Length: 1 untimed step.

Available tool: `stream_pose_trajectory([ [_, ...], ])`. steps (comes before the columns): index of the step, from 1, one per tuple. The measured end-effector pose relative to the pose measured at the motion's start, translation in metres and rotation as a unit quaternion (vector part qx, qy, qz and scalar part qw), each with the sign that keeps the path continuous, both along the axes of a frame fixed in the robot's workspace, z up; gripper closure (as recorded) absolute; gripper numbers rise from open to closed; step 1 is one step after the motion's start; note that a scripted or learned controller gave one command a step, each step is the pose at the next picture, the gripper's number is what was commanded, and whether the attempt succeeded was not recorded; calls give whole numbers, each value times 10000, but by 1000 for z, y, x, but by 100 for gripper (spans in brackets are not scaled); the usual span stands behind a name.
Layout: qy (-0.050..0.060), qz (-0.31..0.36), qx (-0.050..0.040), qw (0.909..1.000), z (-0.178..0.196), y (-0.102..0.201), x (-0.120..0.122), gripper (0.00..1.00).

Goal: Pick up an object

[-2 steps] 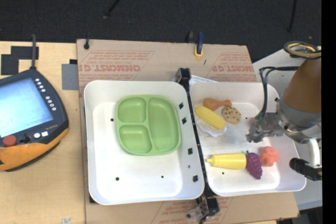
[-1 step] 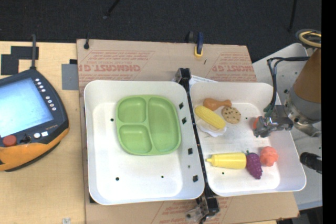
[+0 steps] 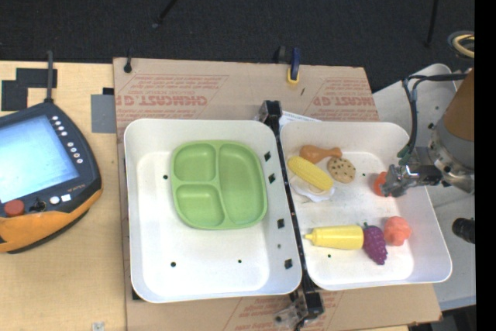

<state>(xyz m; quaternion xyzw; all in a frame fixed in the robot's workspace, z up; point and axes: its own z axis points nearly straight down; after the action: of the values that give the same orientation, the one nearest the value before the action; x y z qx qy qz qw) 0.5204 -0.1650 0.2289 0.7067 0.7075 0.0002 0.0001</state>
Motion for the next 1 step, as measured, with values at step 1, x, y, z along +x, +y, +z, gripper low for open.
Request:
stream_pose_trajectory([
  [1, 30, 6, 17, 10000, -11, 49, -18, 100],
])
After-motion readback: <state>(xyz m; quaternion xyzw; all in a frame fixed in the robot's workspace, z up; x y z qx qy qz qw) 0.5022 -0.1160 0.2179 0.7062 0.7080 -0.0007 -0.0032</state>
